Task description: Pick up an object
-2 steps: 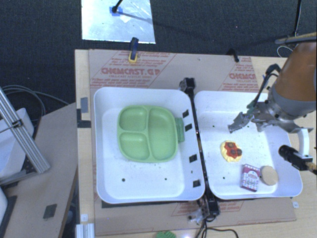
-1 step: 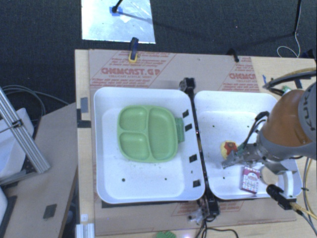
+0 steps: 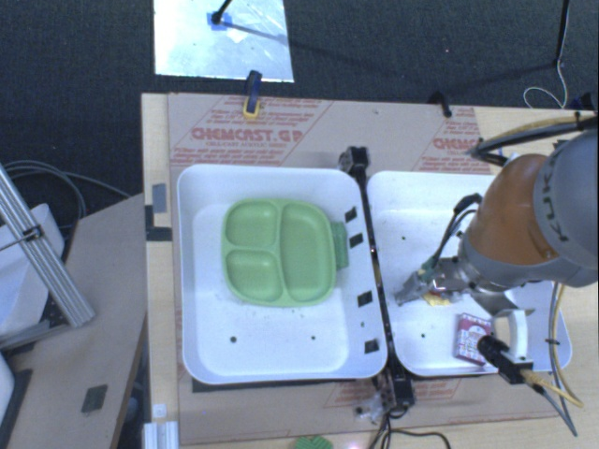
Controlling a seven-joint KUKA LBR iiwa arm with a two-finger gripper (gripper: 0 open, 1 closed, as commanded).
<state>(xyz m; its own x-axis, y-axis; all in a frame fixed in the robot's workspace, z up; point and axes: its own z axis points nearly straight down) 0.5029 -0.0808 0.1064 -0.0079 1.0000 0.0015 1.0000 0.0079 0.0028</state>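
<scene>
Camera view, from above at a slant: wooden bench (image 3: 309, 124) bearing two shallow white bins side by side.

Left bin (image 3: 201, 251): holding one green sectioned tray (image 3: 279, 252), three compartments, lying flat near the bin's middle, closer to the right wall. Small dark specks on the bin floor below the tray.

Right bin (image 3: 412, 213): holding a small yellow object (image 3: 435, 298) toward the lower middle, and a small red-and-white packet (image 3: 471, 334) near the lower right corner, lying flat, partly overlapped by a black part of the arm.

Arm (image 3: 562, 204): grey, with orange band (image 3: 510, 218), reaching in from the right over the right bin. Cables running down from the wrist.

Gripper (image 3: 421, 288): low over the right bin's floor, pointing left and down, tip just beside the yellow object, on its left. State of the fingers: cannot tell; metal parts blurred and crowded together. Contact with the yellow object: cannot tell. Red-and-white packet apart from the gripper tip, lower and to the right.

Between the bins: black divider strip (image 3: 367, 251) with clips. Beyond the bench, top left: shiny silver sheet (image 3: 225, 26) on dark floor. Yellow-and-black clamp (image 3: 252, 96) on the bench's far edge. At far left: metal rails (image 3: 37, 251) and cables.
</scene>
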